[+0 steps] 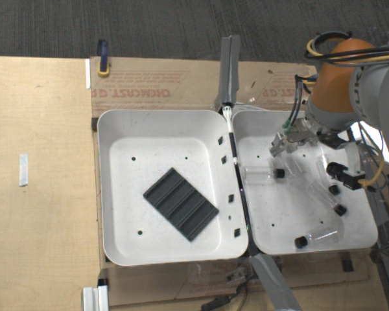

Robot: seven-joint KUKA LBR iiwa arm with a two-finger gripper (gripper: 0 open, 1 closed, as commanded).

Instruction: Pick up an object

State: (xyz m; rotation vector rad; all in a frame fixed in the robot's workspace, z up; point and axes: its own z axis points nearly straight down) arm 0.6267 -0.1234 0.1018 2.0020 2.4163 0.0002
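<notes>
Camera view: the gripper [286,139] hangs over the right bin [350,238] at its far side; whether it is open or closed cannot be told; nothing visibly held. Several clear items with black caps lie there, outlines faint, count uncertain. One dark ribbed rectangular panel [181,204] lies flat, angled, in the left bin [117,125].

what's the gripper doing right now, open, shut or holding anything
Gripper: over the right bin, above a clear item; open or shut cannot be told from this view, and nothing is seen held.
</notes>
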